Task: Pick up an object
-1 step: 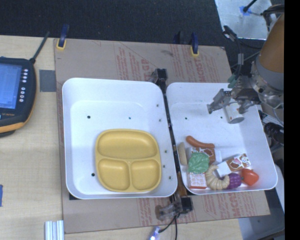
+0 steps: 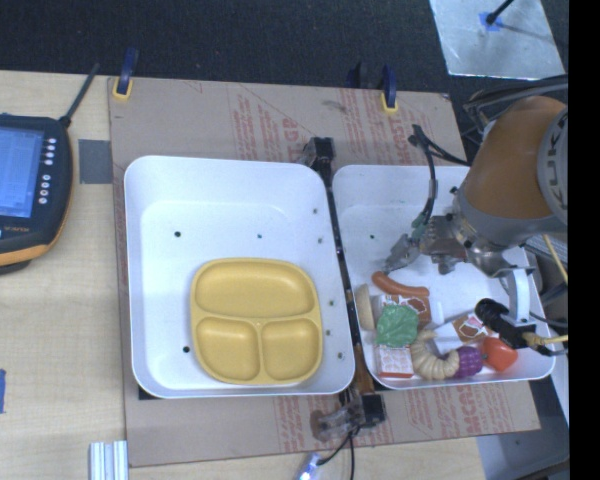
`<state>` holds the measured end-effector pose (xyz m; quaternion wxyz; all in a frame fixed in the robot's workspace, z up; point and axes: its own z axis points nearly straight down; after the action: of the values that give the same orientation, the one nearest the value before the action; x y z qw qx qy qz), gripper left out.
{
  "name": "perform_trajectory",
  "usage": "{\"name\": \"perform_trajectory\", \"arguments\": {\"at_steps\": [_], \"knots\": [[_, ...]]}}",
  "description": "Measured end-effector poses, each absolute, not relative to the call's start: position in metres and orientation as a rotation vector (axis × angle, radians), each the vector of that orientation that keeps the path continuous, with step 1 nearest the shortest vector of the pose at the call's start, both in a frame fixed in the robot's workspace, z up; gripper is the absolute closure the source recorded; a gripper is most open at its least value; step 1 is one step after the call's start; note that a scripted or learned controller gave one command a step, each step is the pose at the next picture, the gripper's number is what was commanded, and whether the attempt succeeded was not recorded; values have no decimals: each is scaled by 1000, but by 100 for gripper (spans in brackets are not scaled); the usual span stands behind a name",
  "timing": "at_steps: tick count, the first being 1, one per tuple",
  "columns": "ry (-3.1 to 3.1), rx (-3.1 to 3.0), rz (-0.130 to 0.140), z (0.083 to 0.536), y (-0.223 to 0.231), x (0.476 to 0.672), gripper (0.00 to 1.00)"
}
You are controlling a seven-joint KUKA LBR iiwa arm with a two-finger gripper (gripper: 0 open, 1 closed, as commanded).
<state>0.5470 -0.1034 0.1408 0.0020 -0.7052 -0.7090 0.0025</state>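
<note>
- Two white bins sit side by side on the worktop [image 2: 60, 368]: the left bin [image 2: 160, 198] has a yellow divided plate [image 2: 257, 320], and the right bin [image 2: 380, 193] has the pile of small stuff.
- That pile is where the pickable things are: a hot dog [image 2: 402, 288], a green leafy piece [image 2: 397, 324], a ring-shaped pretzel thing [image 2: 439, 358], a purple bit [image 2: 470, 361] and a red-orange bit [image 2: 500, 353], all crowded in the near right corner.
- Task-wise, I'd say nothing's picked yet; everything looks like it's lying in the bin.
- The hand [image 2: 420, 248] hangs low over the right bin just above the hot dog, nothing visibly between its parts.
- Whether it's clenched or released, can't tell; too dark and tangled with cables.
- Arm [image 2: 515, 173] covers the bin's far right side.
</note>
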Motion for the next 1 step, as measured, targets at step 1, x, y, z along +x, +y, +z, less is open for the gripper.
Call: {"name": "perform_trajectory", "arguments": {"at_steps": [1], "knots": [[-2225,-2212,6,91,-103,534,0]]}}
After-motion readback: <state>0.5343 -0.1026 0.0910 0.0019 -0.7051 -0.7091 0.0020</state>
